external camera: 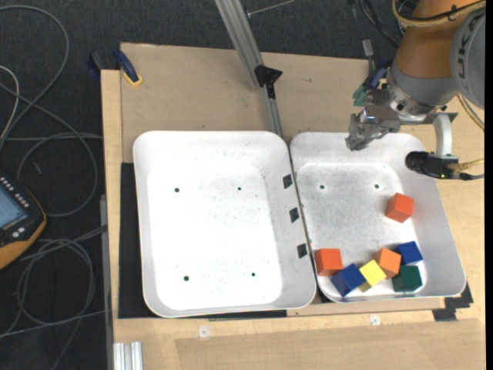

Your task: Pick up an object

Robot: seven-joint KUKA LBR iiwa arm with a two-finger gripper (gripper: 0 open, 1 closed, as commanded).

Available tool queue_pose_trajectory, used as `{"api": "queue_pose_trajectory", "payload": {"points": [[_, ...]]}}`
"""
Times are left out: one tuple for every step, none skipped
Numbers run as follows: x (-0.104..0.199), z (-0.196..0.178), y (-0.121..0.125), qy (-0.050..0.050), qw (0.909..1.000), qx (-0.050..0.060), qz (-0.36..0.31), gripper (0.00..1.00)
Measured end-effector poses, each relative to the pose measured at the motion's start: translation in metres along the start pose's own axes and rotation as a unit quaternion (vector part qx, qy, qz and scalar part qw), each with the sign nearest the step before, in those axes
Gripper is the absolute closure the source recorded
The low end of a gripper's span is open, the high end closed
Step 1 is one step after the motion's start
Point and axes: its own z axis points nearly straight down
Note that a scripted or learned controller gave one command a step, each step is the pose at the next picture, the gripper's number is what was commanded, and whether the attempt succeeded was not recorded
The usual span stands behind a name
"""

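The right bin [347, 183] holds several small blocks. An orange block [399, 207] lies alone toward its right side. Along the near edge sit another orange block [329, 260], a blue block [348, 278], a yellow block [372, 272], an orange block [390, 261], a blue block [409, 252] and a dark green block [407, 278]. My gripper [360, 138] hangs over the far edge of the right bin, well above and behind the blocks. Nothing shows between its fingertips.
The left bin [212, 222] lies beside the right one, with black clips [293, 214] along the shared rim. A slanted metal rail [246, 45] rises behind the bins. Cables and a handheld device [15, 218] lie off the bench at left.
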Motion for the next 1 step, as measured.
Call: {"api": "queue_pose_trajectory", "payload": {"points": [[0.0604,-0.0112,0.0035,0.000,1.0000,-0.002,-0.001,1.00]]}}
